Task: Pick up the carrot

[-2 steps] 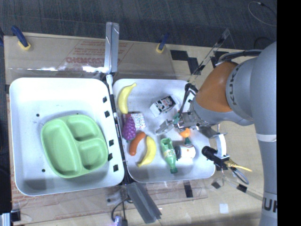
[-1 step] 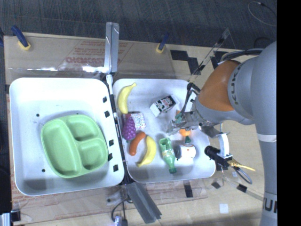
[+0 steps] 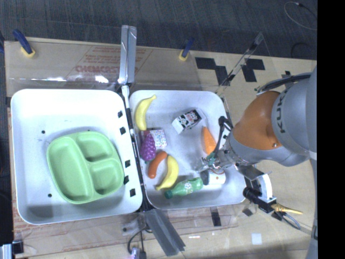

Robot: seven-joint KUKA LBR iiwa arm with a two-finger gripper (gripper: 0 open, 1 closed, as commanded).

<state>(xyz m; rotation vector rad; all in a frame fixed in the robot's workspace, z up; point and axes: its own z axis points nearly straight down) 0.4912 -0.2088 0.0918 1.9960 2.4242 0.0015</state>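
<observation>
The short orange tapered carrot (image 3: pixel 208 140) is lying in the right white shallow bin (image 3: pixel 178 97), toward its right wall. It is smooth and plain orange, broader at one end and narrowing to a point. Its long axis is running nearly straight up and down the view, tilting slightly, with the narrow tip pointing toward the top edge.

My dark two-finger gripper (image 3: pixel 211 162) is hovering just below the carrot's lower end, near a white-capped object (image 3: pixel 217 177) lying beside a green plastic bottle (image 3: pixel 185 188). I cannot tell how my pincer is set; the tips are showing as a small dark tangle against the bin floor.

My grey arm with its orange band (image 3: pixel 257 126) is covering the bin's right rim. The carrot's lower end is running into the dark shape of my gripper, so I cannot tell whether the two are touching.

Elsewhere in this bin, an orange sausage-shaped toy (image 3: pixel 154 165) is lying between two yellow bananas (image 3: pixel 142 111).
</observation>
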